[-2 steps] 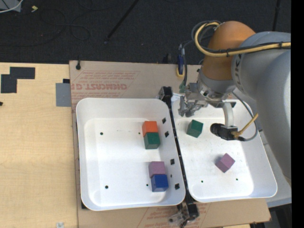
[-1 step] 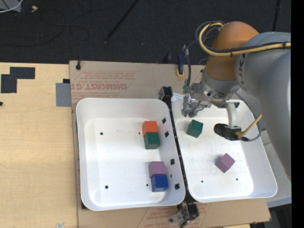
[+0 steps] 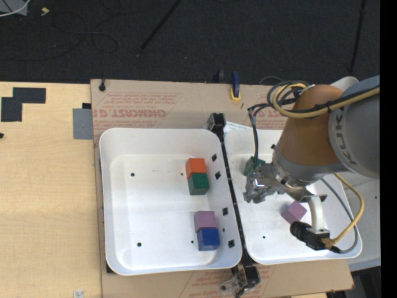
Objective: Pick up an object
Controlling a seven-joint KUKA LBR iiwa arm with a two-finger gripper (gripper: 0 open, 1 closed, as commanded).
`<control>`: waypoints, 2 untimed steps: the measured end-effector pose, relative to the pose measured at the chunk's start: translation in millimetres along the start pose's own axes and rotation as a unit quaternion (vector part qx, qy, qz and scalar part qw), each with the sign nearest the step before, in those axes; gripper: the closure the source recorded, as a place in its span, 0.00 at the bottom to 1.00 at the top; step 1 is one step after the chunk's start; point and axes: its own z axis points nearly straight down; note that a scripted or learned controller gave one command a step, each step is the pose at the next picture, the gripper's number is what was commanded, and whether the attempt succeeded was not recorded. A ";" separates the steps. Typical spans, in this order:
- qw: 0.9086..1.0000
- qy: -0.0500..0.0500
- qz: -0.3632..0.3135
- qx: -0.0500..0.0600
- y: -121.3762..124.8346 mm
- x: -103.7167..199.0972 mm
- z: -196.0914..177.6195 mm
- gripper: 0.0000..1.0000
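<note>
My gripper [image 3: 255,190] hangs low over the left part of the right bin [image 3: 273,250], close to the divider between the bins. A small green object [image 3: 254,165] lies just behind it. To its right, a purple block [image 3: 295,212] rests on the bin floor, apart from the gripper. In the left bin [image 3: 124,166] an orange block [image 3: 196,166] touches a green block [image 3: 198,183]. Nearer the front, a purple block [image 3: 205,220] touches a blue block [image 3: 208,238]. I see nothing held in the gripper.
The arm's orange band [image 3: 310,135] and grey body cover the back right of the right bin. Yellow and black cables [image 3: 347,222] loop over that bin's right side. A black clamp [image 3: 217,123] sits at the back of the divider.
</note>
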 end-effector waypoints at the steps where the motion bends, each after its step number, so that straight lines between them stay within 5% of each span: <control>1: 1.000 -0.001 -0.005 -0.010 113.7 46.3 -4.9 1.00; 2: 1.000 -0.001 -0.002 -0.007 126.5 53.7 -23.9 1.00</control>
